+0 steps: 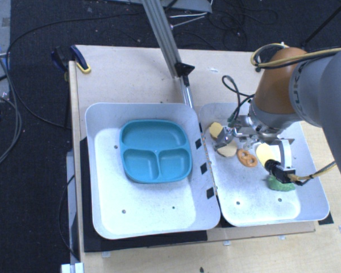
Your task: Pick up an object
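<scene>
My gripper (pixel 253 143) hangs low over the back part of the right bin (pixel 307 209), under the grey arm with its orange band (pixel 275 78). Small food-like items lie around it. A yellow piece (pixel 216 130) and a tan piece (pixel 228 151) sit at its left. An orange pretzel-shaped piece (pixel 247 158) and a pale yellow piece (pixel 265 152) lie right beneath it. A green piece (pixel 281 184) rests nearer the front. The wrist hides how the gripper meets these items.
The left bin (pixel 102 209) holds a blue divided plate (pixel 156 151). A slanted metal pole (pixel 166 33) crosses the back of the bench down to the bins' join. A cable (pixel 307 175) trails from the gripper to the right.
</scene>
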You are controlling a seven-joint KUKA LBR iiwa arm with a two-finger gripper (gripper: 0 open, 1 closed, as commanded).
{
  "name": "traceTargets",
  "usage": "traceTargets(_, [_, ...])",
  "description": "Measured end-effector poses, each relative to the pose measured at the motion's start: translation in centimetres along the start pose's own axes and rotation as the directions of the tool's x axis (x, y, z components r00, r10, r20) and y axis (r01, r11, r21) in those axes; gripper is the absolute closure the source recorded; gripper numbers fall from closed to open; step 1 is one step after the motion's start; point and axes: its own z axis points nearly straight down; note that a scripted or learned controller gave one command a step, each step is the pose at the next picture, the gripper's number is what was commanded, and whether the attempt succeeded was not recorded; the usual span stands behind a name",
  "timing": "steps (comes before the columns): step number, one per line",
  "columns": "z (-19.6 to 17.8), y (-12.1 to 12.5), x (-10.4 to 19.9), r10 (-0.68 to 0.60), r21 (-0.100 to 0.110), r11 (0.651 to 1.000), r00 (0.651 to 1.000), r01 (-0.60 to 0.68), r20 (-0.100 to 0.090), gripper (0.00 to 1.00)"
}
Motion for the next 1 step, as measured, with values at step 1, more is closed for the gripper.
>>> traceTargets(1, [-1.30, 0.11, -0.03, 0.001, -0.005, 1.000, 1.000, -0.001, 0.001, 1.00])
